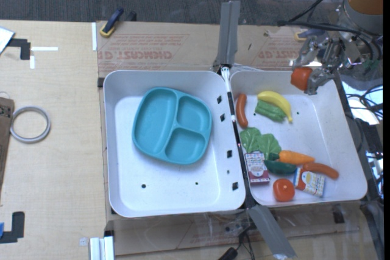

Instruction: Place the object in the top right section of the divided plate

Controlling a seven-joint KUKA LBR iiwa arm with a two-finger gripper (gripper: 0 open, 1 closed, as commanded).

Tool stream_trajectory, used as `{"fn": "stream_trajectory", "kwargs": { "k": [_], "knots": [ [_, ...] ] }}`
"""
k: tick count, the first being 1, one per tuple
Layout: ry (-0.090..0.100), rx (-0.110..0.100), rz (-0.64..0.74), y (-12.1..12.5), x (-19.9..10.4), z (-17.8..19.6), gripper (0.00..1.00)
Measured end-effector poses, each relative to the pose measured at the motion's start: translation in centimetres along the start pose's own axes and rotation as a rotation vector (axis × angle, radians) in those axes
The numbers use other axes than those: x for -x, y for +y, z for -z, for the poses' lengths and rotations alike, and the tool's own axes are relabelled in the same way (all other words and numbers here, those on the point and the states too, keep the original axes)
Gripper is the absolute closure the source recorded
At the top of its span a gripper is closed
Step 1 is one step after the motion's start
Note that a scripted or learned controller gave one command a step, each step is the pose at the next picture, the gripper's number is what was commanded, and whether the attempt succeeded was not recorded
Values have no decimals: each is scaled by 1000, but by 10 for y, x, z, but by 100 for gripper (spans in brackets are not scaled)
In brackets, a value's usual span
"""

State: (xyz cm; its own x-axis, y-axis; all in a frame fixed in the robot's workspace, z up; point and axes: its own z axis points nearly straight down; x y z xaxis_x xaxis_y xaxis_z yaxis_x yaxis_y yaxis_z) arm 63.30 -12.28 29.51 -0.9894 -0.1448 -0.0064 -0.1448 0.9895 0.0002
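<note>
The jaws [309, 77] are gripping a red-orange object [301, 77] above the right bin's [350, 131] far edge, well apart from the blue plate [172, 125] lying in the left bin [122, 155].

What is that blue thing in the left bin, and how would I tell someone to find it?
Start at the left bin, the white one across the divider from the toy food. The plate lies in it, toward its upper middle. It is teal, rounded, split into three sections, and the only coloured thing there.
</note>
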Motion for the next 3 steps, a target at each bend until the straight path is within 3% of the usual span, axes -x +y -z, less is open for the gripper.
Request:
{"fn": "stream_trajectory", "kwargs": {
  "k": [1,2,3],
  "knots": [
    [6,-1,-285,50,-95,-93,100],
    [7,0,-235,120,-140,-103,100],
    [5,-1,-350,195,-129,-103,100]
  ]
}}
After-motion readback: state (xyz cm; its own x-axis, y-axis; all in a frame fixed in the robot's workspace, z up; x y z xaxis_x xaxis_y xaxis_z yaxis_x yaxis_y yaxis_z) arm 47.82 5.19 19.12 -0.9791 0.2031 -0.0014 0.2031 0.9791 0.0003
